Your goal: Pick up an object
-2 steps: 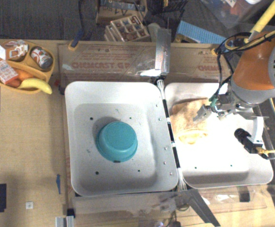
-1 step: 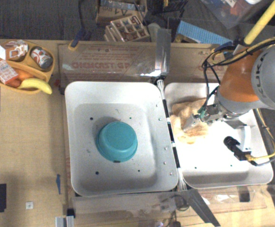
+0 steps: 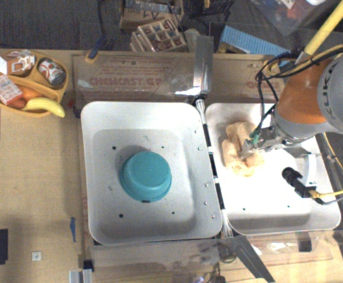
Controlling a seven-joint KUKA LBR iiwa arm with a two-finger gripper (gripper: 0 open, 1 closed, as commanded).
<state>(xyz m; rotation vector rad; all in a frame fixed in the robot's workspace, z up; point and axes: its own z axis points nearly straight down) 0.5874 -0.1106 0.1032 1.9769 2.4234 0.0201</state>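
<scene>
A pale tan lumpy object (image 3: 238,148), like a soft toy or bread piece, lies in the upper left part of the right bin (image 3: 277,211). My gripper (image 3: 254,144) is down in that bin, right at the tan object's right side and touching or overlapping it. A teal upturned bowl (image 3: 147,175) sits in the middle of the left bin (image 3: 100,128). The arm with its orange band (image 3: 301,96) reaches in from the right.
A black cable fitting (image 3: 296,181) hangs over the right bin's right half. A yellow tray (image 3: 23,84) with toy food and a banana sits at the far left on the bench. Cardboard and clutter lie behind the bins.
</scene>
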